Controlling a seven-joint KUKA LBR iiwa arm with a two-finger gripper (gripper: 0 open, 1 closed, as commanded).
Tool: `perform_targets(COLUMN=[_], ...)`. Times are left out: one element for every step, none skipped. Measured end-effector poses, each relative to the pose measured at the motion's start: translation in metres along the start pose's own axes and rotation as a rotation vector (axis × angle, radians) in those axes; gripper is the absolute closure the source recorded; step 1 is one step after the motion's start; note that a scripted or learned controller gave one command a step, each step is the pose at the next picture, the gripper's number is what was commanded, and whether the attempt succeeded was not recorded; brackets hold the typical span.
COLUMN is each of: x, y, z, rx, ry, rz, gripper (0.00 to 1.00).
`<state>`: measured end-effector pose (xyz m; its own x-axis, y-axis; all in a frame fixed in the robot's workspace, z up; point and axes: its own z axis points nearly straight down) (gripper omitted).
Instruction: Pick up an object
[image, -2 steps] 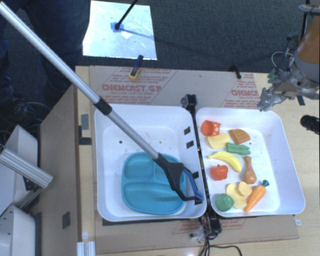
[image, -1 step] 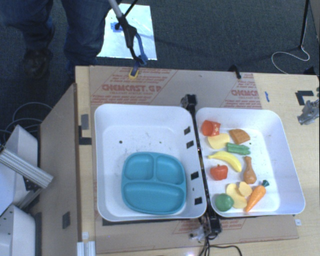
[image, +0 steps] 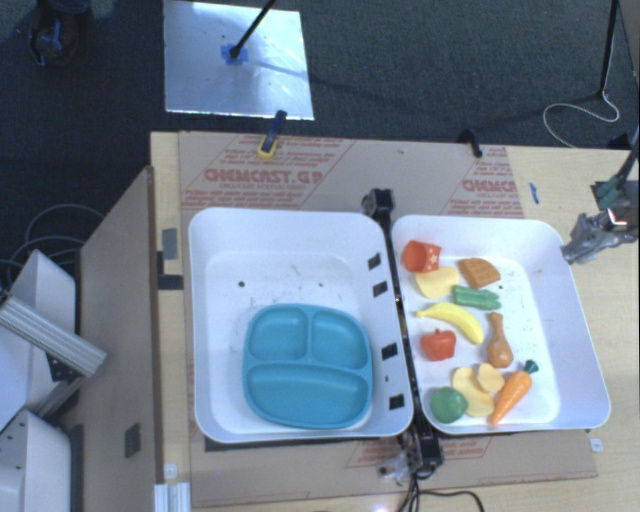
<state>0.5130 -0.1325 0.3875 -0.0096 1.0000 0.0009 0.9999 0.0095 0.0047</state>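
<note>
Cardboard-topped counter (image: 300, 170) carries two white bins (image: 290, 250). Gripper (image: 592, 240) hangs over the counter's right edge. Whether its fingers are apart cannot be told.

A robotics lab: cardboard-covered bench (image: 330, 165), two white bins (image: 215, 300), loose cables (image: 585, 115) on dark carpet.

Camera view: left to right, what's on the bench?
Left bin → blue tray → right bin → banana → drumstick → carrot → gripper
</note>
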Motion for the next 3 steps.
perform_targets(x=[0.105, 0.148, 0.254], y=[-0.007, 0.051, 0.045], z=[-0.076, -0.152, -0.147], rx=[-0.008, -0.010, 0.002], ry=[0.002, 0.000, 0.002], rz=[-0.006, 0.000, -0.006], gripper=[1.00, 1.00, 1.00])
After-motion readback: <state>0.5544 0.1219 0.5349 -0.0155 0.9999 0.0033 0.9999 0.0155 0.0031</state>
